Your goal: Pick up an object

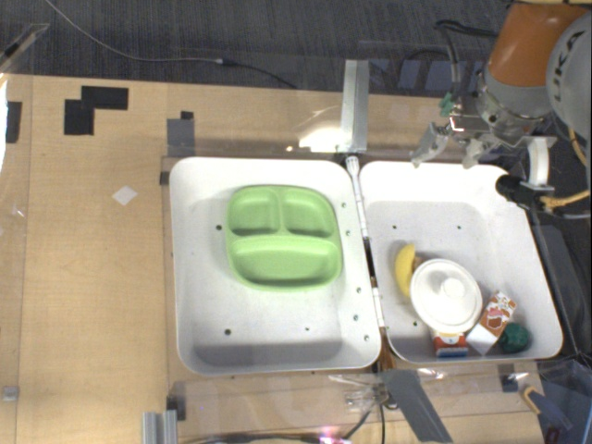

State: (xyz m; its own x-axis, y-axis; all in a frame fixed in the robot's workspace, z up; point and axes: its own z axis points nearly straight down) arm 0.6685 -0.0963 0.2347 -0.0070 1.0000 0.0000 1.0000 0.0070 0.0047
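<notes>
Objects for picking: banana, white lidded bowl, small carton and dark green item, all crowded touching or just beside one another in the near part of the right bin; green divided plate lies alone in the left bin. Gripper: raised over the right bin's far rim, well apart from the cluster, fingers spread open, nothing between them. Recommended handling, as a judgement: descend on the banana, whose left side is free, fingers straddling its narrow width, clear of the bowl.
</notes>
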